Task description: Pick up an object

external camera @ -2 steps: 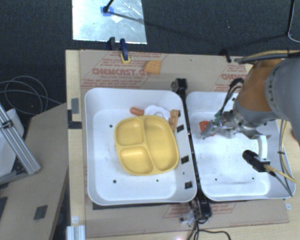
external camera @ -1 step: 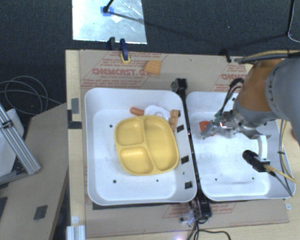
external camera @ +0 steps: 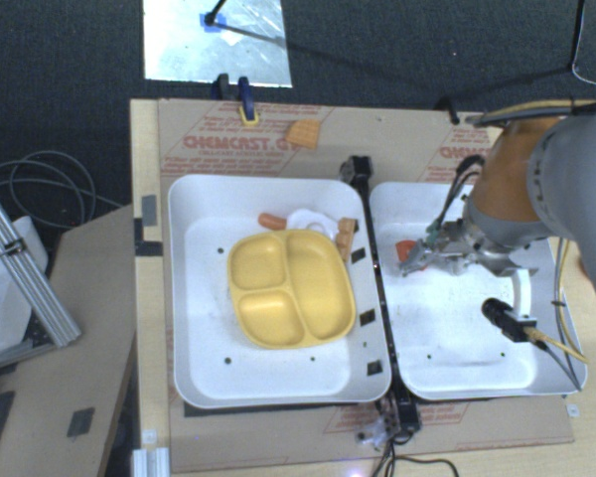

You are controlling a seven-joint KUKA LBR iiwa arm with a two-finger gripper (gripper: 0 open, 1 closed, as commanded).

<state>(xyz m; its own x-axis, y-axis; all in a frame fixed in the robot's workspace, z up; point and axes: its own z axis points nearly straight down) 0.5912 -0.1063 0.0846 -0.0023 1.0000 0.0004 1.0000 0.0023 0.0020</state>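
Camera view: the pincer (external camera: pixel 413 262) is down in the right bin (external camera: pixel 457 371), right against a small red object (external camera: pixel 405 250). Whether it grips, I cannot tell. A yellow divided plate (external camera: pixel 290 288) fills the left bin (external camera: pixel 209 366).

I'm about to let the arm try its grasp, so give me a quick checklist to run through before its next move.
1. Gripper is over the right white bin: ok.
2. Target within reach: the small red-orange object lies right at the gripper's tip: ok.
3. Object seated between the fingers: cannot tell.
4. Bin wall clearance: the gripper works close to the right bin's left wall: not ok.
5. Yellow divided plastic plate sits in the left white bin, apart from the arm: ok.
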